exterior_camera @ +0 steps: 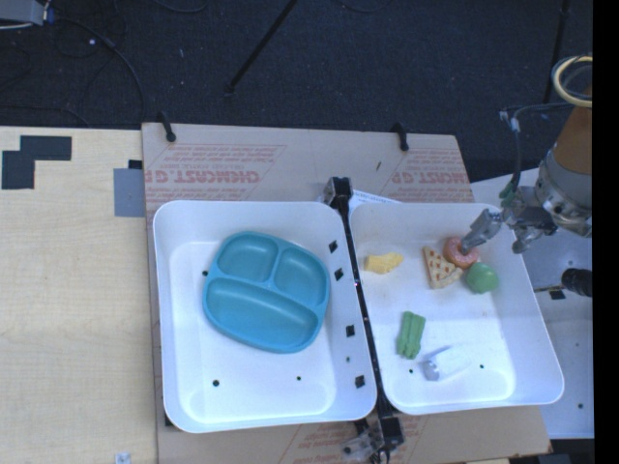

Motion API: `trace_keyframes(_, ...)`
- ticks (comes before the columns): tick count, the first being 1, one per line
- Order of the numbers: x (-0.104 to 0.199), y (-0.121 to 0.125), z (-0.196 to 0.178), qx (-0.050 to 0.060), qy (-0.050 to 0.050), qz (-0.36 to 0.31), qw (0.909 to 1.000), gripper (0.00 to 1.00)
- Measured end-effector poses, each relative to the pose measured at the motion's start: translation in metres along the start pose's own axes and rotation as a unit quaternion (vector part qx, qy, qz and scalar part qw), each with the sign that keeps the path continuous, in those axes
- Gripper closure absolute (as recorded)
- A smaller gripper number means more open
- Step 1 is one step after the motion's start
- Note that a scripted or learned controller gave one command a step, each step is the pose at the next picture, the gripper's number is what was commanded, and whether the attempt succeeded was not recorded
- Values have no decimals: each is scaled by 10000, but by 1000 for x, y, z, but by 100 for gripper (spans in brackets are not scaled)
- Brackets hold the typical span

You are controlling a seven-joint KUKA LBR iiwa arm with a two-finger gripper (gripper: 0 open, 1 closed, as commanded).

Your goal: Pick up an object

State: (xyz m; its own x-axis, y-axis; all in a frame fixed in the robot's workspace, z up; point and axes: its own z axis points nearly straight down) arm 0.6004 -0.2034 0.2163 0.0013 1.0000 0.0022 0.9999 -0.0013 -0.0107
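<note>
The right bin (542,356) holds a pink ring (458,252), a pizza-slice toy (439,268), a green ball (482,278), a yellow piece (383,263), a green pod (411,334) and a small white and grey piece (443,362). My gripper (504,235) hangs over the bin's far right corner, open, with nothing between its fingers. Its left finger's tip (479,231) is just beside the pink ring, up and to the right of it.
The left bin (179,356) holds a blue divided plate (266,290). A black divider with clips (356,317) runs between the bins. Cardboard (251,167) lies under both bins, and the wooden bench top (68,307) extends to the left.
</note>
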Motion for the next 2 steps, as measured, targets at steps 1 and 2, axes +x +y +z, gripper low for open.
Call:
trace_keyframes(1, 0, 2, -6, -49, -12, -9, 10000, 0)
trace_keyframes(2, 1, 3, 38, -19, -2, -10, 10000, 0)
